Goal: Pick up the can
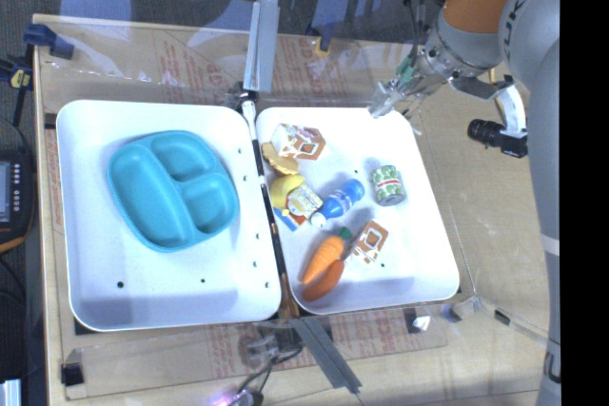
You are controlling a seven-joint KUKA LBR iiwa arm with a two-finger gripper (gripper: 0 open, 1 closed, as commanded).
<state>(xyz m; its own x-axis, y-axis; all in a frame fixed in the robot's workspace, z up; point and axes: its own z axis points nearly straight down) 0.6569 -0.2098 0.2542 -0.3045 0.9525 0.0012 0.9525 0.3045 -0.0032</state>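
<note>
A small green and white can (pixel 387 184) lies on its side near the right wall of the right bin (pixel 433 247). My gripper (pixel 392 98) hangs over the bin's far right corner, well above and behind the can, with nothing between its fingers. Its fingers look slightly apart, pointing down and left.
The right bin also holds a small carton (pixel 301 143), a yellow toy (pixel 284 189), a blue bottle (pixel 342 200), an orange carrot (pixel 324 263) and a second small carton (pixel 369 241). In the left bin (pixel 86 285) sits a blue divided plate (pixel 173 186).
</note>
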